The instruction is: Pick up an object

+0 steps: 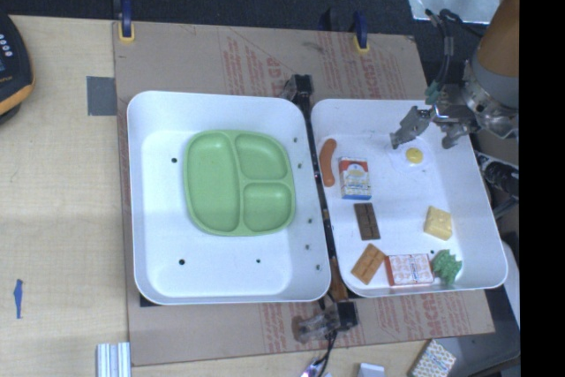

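Observation:
My gripper (433, 132) hangs over the back right of the right bin (468, 190), its two fingers spread apart and open, with nothing between them. Just below it lies a small round yellow piece (414, 156). Further into the bin lie an orange sausage (327, 162), a small red-and-white carton (355, 178), a brown chocolate bar (367, 221), a yellow cheese wedge (439, 222), a tan cracker (368, 263), a red-and-white packet (409, 269) and a green broccoli piece (447, 266).
The left bin (159, 269) holds a green divided plate (238, 182). Both bins rest on a cardboard sheet (221, 57) held by blue clamps (125, 18). A dark device (11, 66) sits at the bench's left edge.

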